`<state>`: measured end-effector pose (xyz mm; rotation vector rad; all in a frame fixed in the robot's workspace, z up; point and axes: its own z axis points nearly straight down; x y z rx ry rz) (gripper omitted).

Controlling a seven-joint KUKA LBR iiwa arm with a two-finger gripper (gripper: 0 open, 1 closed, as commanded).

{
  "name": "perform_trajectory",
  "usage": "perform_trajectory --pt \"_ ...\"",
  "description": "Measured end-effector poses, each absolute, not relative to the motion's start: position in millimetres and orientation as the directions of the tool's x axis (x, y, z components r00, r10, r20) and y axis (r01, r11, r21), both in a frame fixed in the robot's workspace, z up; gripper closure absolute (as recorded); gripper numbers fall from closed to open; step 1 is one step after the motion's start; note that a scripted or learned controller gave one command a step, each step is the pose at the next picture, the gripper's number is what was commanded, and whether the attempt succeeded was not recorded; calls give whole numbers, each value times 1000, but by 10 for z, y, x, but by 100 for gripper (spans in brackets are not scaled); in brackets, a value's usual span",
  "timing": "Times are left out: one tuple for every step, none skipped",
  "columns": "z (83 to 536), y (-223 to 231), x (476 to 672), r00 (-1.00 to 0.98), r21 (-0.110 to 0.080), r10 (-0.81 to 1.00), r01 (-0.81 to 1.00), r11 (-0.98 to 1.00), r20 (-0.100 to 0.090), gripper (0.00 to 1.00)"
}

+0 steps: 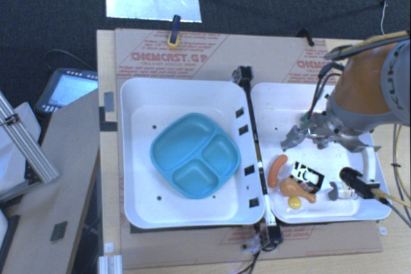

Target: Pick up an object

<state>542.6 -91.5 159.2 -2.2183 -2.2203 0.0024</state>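
In the right bin [282, 102], the gripper [297, 136] hangs at centre-right of the frame; whether it is open or closed cannot be told, and nothing visibly sits in it. The candidate objects cluster below it: an orange sausage [277, 170], a black-and-white block [306, 174] and a yellow piece [294, 203]. Packed so closely, they risk a descent nudging neighbours or a grasp slipping off the rounded sausage.

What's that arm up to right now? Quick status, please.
Gripper low over right bin, nothing seen in it. Toy hot dog lies just below. Blue divided plate in left bin.
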Motion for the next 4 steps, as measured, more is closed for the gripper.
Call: perform_trajectory --pt "1091 -993 5480 0 -3 1000 1000 0 1 0" --pt "1223 -993 5496 -1 2 1000 1000 1 0 100" --pt "1700 -1019 5594 -4 6 1000 1000 4 -1 100" --pt "2304 -1066 5543 -3 8 1000 1000 3 -2 100"
